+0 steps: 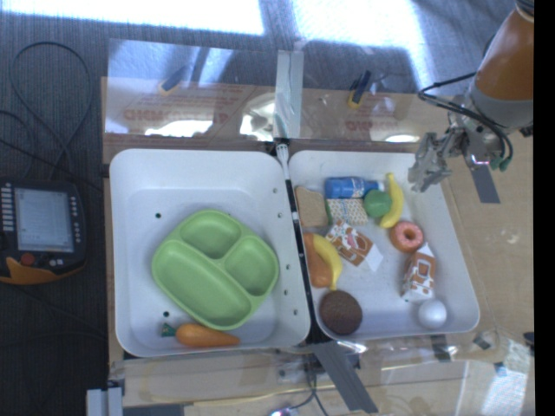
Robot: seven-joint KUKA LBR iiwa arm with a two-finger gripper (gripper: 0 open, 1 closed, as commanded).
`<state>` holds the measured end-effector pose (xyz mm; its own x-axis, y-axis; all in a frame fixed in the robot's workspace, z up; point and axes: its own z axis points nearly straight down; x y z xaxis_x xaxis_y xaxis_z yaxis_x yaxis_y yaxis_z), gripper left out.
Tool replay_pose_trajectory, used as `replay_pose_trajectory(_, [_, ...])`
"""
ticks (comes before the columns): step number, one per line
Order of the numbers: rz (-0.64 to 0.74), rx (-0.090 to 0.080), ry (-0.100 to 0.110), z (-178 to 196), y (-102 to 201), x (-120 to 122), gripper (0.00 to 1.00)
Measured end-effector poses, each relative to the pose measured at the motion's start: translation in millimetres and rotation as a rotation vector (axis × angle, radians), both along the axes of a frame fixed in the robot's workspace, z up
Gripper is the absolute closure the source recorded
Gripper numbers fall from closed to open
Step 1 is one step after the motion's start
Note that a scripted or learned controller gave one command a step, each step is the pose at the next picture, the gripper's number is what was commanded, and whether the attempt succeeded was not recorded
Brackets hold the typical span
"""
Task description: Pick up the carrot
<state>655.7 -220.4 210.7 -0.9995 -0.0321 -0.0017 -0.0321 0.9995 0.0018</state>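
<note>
nothing is done yet: the carrot [205,336] lies untouched just below the green plate [217,269], at that bin's front edge. the gripper [428,168] hangs well to the plate's right, over the other bin's far corner; whether it is released or clenched, i cannot tell.

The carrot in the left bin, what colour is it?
Orange, with a small green top; the carrot shows in the camera view.

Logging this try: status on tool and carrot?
Tool above right bin's far right corner, nothing held. Orange toy carrot lying in left bin, front edge. Green divided plate close beside carrot.
</note>
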Motion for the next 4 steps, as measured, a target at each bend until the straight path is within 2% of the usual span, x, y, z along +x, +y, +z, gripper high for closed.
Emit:
replay_pose_trajectory(1, [0.247,-0.005,-0.006,113,-2,6,1.00])
replay_pose_trajectory(2, [0.542,0.001,0.002,75,-1,14,1.00])
replay_pose_trajectory(3, [0.897,0.001,0.001,61,-2,-34,1.00])
replay_pose_trajectory(4, [0.897,0.005,-0.002,67,0,-32,1.00])
